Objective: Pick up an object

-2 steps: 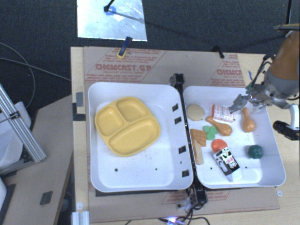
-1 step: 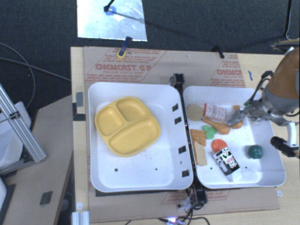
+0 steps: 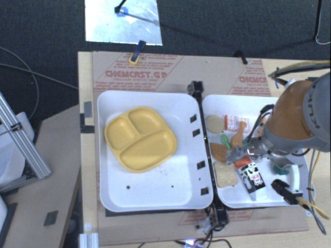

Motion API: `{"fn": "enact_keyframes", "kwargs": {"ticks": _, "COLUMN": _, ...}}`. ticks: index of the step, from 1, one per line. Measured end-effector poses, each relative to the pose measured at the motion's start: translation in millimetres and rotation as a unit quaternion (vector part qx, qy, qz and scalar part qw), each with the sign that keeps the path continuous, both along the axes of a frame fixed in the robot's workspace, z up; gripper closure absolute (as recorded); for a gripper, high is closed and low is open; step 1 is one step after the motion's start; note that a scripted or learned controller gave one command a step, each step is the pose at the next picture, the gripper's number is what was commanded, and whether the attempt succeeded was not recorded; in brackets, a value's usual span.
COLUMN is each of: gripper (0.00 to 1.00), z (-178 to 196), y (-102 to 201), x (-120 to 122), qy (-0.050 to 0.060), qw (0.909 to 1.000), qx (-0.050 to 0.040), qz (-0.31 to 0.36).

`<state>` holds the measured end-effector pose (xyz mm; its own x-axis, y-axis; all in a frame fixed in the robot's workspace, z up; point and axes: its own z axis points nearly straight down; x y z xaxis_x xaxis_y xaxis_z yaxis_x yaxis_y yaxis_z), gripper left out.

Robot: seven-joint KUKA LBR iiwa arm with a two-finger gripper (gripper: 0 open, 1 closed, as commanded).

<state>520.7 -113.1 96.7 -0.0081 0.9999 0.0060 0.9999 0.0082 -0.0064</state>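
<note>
A: Yellow plastic first: a divided plate [image 3: 140, 138] lies in the left bin [image 3: 111, 190], left of centre in the frame.

B: And the arm?

A: Its grey body with the orange band [image 3: 289, 112] fills the right edge, and the gripper [image 3: 239, 153] hangs low over the right bin [image 3: 258, 203], right of centre.

B: Open or closed?

A: Cannot tell (the tip is a blur of metal over clutter).

B: What lies around it?

A: An orange carrot-like piece [image 3: 242, 163] just below the tip, a brown slice [image 3: 220, 152] just left, a green piece [image 3: 226, 140] above-left, a black-and-white block [image 3: 252, 177] lower right, a tan toast [image 3: 225, 175] lower left.
</note>
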Motion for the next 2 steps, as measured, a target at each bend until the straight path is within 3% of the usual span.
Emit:
{"fn": "enact_keyframes", "kwargs": {"ticks": 1, "gripper": 1.00, "z": 13, "y": -6, "x": 4, "qy": -0.005, "qw": 1.0000, "qx": -0.0030, "qz": -0.003}}
{"fn": "enact_keyframes", "kwargs": {"ticks": 2, "gripper": 1.00, "z": 39, "y": -5, "x": -27, "qy": -0.019, "qw": 0.9998, "qx": -0.0073, "qz": -0.003}}
